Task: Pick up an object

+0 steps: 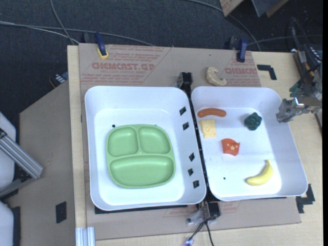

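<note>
Yellow curved banana point(260, 174), right bin point(292, 152)

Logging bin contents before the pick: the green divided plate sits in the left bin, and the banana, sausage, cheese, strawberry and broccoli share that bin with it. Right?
Not quite. The camera view shows the green divided plate alone in the left bin; the banana, sausage, cheese, strawberry and broccoli lie in the right bin.

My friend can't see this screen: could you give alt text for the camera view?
Two white bins sit side by side: the left bin holds a green divided plate; the right bin holds a banana, sausage, cheese, strawberry and a dark green piece.
</note>
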Robot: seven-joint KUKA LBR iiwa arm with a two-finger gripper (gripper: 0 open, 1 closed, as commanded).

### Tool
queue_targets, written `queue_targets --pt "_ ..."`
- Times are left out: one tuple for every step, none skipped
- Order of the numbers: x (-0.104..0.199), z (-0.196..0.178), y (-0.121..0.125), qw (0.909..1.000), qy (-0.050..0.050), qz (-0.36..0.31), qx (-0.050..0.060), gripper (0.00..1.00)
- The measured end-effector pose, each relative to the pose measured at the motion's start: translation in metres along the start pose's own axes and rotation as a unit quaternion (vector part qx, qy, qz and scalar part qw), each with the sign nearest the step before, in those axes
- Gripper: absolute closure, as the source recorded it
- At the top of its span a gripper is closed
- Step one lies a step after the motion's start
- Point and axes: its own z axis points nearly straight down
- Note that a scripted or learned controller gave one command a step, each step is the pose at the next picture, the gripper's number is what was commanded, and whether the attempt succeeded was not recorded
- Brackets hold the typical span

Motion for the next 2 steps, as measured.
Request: queue_targets --pt "0.061 0.001 0.014 1.0000 0.002 -0.003 0.002 1.00" --pt "0.109 0.017 0.018 1.0000 0.002 -0.002 0.004 1.00"
